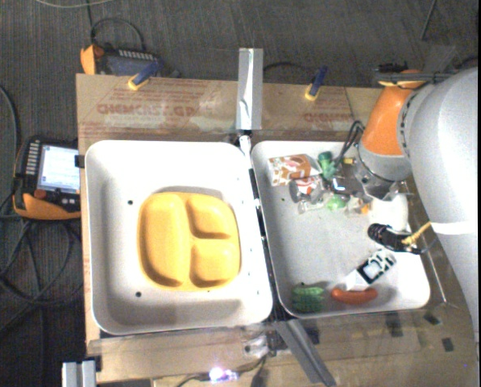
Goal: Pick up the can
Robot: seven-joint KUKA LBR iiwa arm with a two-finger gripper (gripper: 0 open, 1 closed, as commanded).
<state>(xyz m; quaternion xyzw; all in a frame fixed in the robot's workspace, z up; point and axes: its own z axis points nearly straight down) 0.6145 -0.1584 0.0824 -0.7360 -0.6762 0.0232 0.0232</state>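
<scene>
I see the can point(295, 168), a small cylinder with a glossy printed label, lying on its side at the upper left of the right bin point(401, 297), so I would settle over its round middle and close across the curve. The claw point(342, 185) sits among green and clear wrappers just right of it; I cannot tell its opening or whether it holds anything.
</scene>
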